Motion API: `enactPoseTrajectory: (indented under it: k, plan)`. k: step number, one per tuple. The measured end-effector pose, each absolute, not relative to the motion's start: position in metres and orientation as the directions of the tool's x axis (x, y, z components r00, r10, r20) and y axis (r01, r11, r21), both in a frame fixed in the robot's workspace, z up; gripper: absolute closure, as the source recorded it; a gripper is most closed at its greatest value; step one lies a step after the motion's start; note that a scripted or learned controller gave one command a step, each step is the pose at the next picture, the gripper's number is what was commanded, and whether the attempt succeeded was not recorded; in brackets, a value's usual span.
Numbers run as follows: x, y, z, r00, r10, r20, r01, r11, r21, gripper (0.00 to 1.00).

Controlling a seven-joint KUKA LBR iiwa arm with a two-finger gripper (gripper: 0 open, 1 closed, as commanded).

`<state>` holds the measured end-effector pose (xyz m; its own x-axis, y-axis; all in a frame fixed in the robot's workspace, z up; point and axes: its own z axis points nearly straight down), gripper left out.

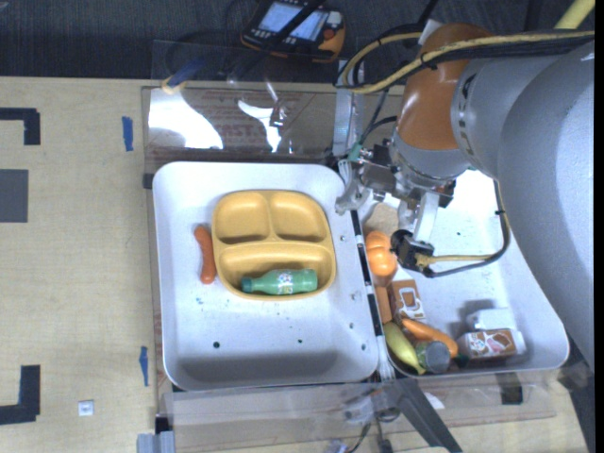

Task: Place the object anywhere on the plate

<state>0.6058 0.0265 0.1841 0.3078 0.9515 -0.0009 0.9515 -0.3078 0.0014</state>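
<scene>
Bottle (280, 282) lies in the yellow plate's (273, 217) front compartment; placement appears complete. Pincer (404, 217) hovers over the right bin (528, 281); its state cannot be told.

- I am looking down into a robotics lab or test cell, not a home kitchen.
- The pale plywood tabletop (75, 253) carries black corner marks and strips of blue tape, laid out like calibration or placement guides.
- Two shallow white plastic bins (274, 347) sit side by side, fenced at the back by a clear acrylic panel (236, 121).
- A heavy grey industrial arm with an orange band (444, 102) trails loose yellow and black cables (472, 50).
- A black handheld control pendant with a lit screen (291, 26) lies behind the bins.
- The food is toy plastic: a yellow divided plate (274, 229) and a small green bottle (280, 282).
</scene>
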Motion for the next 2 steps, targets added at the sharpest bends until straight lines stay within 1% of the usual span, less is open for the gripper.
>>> enactPoseTrajectory:
  k: [1,2]
  plan:
    - [0.607,0.027,0.194,0.305,0.952,-0.002,0.952,-0.305,0.005,1.00]
    - [0.662,0.090,0.185,0.132,0.991,-0.001,0.991,-0.132,0.001,1.00]
